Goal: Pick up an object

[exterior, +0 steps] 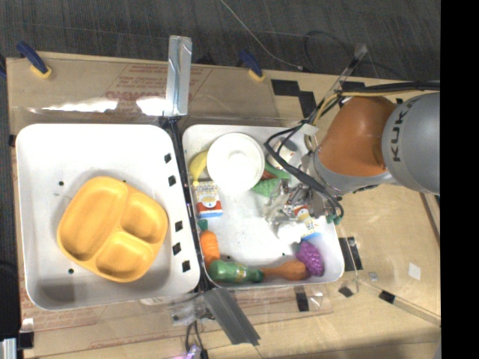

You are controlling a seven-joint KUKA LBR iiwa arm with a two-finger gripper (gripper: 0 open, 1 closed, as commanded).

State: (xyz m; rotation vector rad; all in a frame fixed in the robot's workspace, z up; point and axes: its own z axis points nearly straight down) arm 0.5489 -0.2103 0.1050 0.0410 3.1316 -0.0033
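Observation:
The right bin (247,249) holds several toy foods: a white round lid (236,161), a yellow banana (197,165), a small carton (208,199), an orange carrot (209,244), a green bottle-like toy (230,272), an orange piece (288,270), purple grapes (311,257) and a green item (267,185). The gripper (290,208) hangs low over the bin's right-middle, just above the grapes, beside a small orange-and-white item (305,219). The arm's orange band (362,136) covers the wrist.
The left bin (37,155) holds a yellow divided plate (112,227). A metal bracket (178,77) stands at the back between the bins. Black cables (288,144) loop over the right bin's back right. Cardboard (389,275) surrounds the bins.

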